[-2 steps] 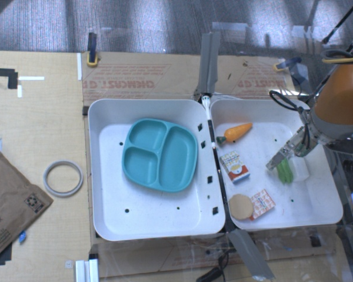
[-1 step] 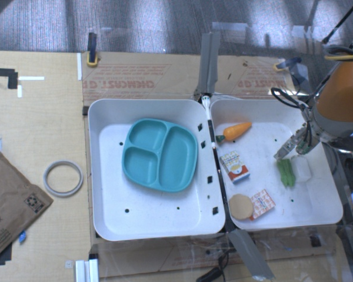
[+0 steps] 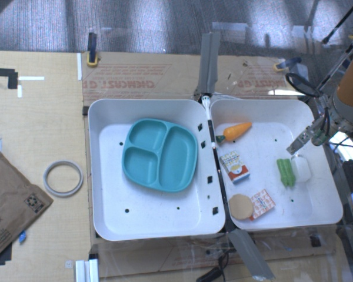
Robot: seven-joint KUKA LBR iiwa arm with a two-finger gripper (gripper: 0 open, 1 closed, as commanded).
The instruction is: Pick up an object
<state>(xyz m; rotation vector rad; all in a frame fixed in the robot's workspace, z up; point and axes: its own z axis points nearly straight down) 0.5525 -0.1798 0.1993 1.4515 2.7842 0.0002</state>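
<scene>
The grey two-finger gripper (image 3: 301, 143) hangs low over the right side of the right white bin (image 3: 317, 216), just above the green oblong block (image 3: 286, 172); whether its fingers are apart or together, I cannot tell. The left white bin (image 3: 106, 216) holds a teal three-compartment plastic tray (image 3: 160, 154). The right bin also holds an orange toy carrot (image 3: 236, 130), a small red-and-white carton (image 3: 235, 166), a round tan disc (image 3: 241, 205) touching a small printed card (image 3: 263, 203). A roll of tape (image 3: 63, 177) lies on the bench.
</scene>
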